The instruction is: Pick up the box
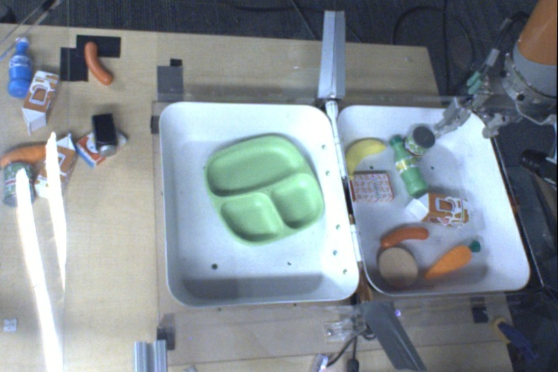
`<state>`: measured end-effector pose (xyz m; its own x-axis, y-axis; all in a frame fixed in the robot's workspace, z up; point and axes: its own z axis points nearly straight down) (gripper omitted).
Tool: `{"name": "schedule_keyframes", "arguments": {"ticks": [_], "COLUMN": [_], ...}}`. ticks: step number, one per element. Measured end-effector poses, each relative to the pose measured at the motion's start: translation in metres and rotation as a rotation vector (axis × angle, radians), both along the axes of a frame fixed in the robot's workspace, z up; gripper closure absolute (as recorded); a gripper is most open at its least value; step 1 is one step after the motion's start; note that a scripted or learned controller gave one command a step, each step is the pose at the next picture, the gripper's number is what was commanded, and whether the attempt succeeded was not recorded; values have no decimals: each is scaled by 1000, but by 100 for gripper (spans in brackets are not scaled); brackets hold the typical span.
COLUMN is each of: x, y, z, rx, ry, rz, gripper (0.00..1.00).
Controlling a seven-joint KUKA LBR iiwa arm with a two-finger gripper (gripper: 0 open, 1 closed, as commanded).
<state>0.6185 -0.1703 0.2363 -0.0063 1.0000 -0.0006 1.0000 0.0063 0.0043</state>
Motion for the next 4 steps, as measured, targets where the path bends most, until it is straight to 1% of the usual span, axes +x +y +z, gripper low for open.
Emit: {"name": "schedule_keyframes", "arguments": {"ticks": [1,2,3,4], "x": [43,10,-15,-15], "y": [7,54,73,73], "z": [-26,-145,-148,-148], "rx": [-2,-1,-2,-2], "ry": [-2,-2,-7,-7], "rz": [39,306,232,232], "gripper": [0,0,0,0]}}
